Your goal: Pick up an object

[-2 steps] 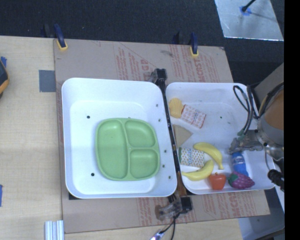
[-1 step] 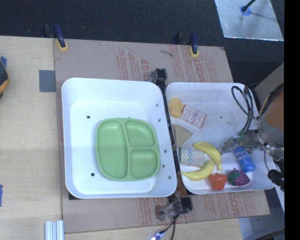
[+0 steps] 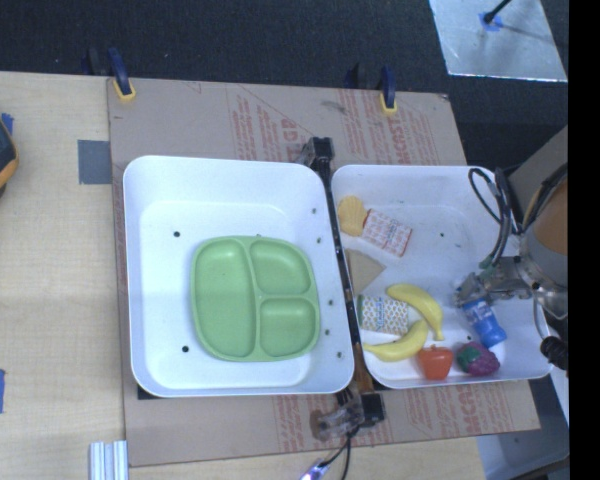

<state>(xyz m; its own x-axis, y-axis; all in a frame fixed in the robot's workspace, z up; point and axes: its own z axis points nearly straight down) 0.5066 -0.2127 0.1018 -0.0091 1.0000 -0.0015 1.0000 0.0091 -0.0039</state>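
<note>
Blue bottle (image 3: 483, 325) directly under gripper (image 3: 490, 290), touching; finger spread cannot be told.

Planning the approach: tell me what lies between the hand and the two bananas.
Camera view: bare white bin floor separates the hand from the bananas.

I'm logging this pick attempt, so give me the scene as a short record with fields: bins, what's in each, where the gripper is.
left bin: holds a green divided plate
right bin: holds the loose items
fruit: two bananas near the front, red tomato-like piece beside a purple and green piece
other items: yellow round piece, red-printed white packet, tan wedge, patterned packet, blue object
gripper: over the right bin's right side, just above the blue object
grasp: cannot tell
</note>
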